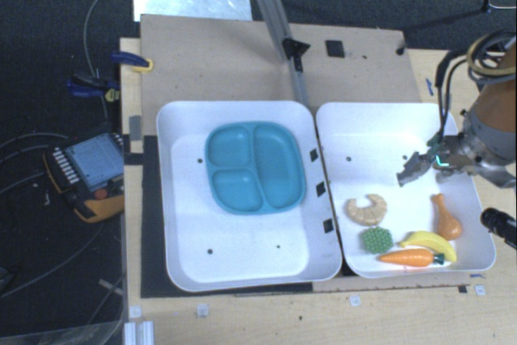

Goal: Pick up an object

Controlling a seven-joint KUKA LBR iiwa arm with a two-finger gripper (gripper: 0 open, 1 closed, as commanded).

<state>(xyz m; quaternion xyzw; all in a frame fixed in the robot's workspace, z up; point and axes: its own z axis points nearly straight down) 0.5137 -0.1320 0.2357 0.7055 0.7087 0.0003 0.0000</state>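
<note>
Gripper (412,168) over right bin (363,125), croissant (367,209) below-left, apart.

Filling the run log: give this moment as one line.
end effector: above right white bin, holding nothing seen | curved tan croissant, orange carrot: in bin | blue divided plate: left bin

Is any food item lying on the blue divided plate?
No; the blue divided plate in the left bin holds nothing, and the toy foods lie in the right bin.

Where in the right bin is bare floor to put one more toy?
In the right bin, the back half behind the croissant is bare, up to the gripper. The front is crowded: broccoli, carrot, banana, drumstick.
</note>
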